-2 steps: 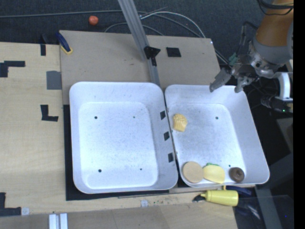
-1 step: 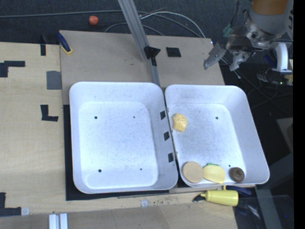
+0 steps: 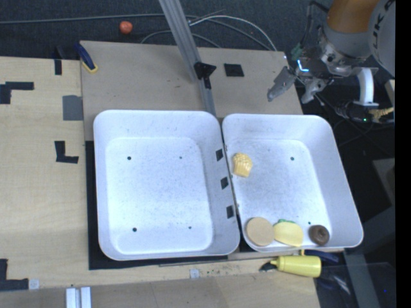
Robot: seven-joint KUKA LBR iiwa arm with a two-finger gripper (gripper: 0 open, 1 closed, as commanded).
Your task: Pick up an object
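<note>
Objects in right bin (image 3: 334,146): four.

Single fixed camera, sitting high above the tabletop (image 3: 38,140) and looking down at a slant. It is taking in both white bins: left bin (image 3: 106,191) at center-left of the frame, right bin (image 3: 334,165) at center-right. The arm (image 3: 353,11) is entering at the upper right corner. Moderate distance; dark floor is showing along the top edge.
</note>
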